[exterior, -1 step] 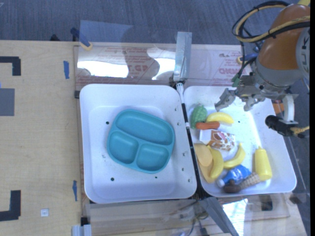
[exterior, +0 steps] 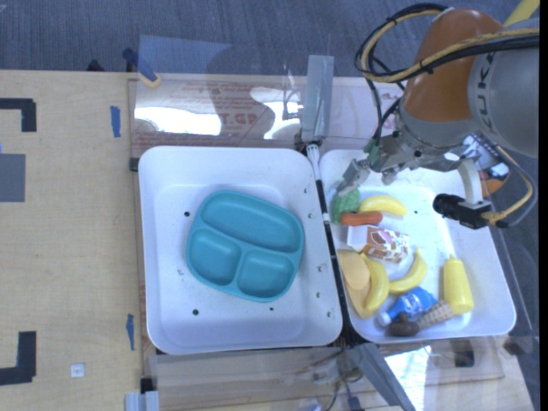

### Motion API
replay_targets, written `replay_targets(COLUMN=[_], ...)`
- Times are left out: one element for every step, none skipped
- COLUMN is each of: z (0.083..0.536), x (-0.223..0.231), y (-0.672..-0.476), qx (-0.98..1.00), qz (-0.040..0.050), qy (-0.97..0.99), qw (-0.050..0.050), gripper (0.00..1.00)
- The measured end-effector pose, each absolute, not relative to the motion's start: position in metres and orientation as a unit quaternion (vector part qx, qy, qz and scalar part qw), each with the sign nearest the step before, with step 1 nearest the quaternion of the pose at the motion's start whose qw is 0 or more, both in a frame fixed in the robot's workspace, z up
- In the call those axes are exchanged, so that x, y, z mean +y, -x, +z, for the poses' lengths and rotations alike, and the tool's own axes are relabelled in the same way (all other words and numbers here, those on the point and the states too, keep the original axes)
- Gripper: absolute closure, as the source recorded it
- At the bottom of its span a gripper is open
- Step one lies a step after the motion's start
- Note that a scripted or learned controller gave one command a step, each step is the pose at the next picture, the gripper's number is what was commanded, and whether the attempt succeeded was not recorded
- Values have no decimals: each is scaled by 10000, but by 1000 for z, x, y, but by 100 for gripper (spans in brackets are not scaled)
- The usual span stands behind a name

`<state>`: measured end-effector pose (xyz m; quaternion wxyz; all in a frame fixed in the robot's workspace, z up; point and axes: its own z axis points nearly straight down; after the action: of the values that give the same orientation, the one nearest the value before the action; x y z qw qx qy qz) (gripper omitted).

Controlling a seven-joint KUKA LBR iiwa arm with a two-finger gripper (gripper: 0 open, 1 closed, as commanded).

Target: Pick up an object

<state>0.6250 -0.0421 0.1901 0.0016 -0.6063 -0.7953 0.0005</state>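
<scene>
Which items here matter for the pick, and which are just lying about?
In play:
pincer
green toy
small banana
orange carrot
yellow bottle
right bin

Lying about:
teal divided plate
left bin
blue tape

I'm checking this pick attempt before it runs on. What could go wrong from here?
1. The toys in the right bin lie packed together: the carrot touches the green piece and a banana, so the gripper may nudge neighbours or catch two.
2. The gripper sits near the divider between the bins; coming down there, it may strike the rim.
</scene>
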Motion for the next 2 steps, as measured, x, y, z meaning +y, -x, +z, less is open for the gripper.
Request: replay_targets(z=[104,88], x=[-119,-121], y=[-568,-525], qx=[-7207,-7275], qz=[19,-20], qy=[6932,6861], qw=[26,-27], gripper=[0,0])
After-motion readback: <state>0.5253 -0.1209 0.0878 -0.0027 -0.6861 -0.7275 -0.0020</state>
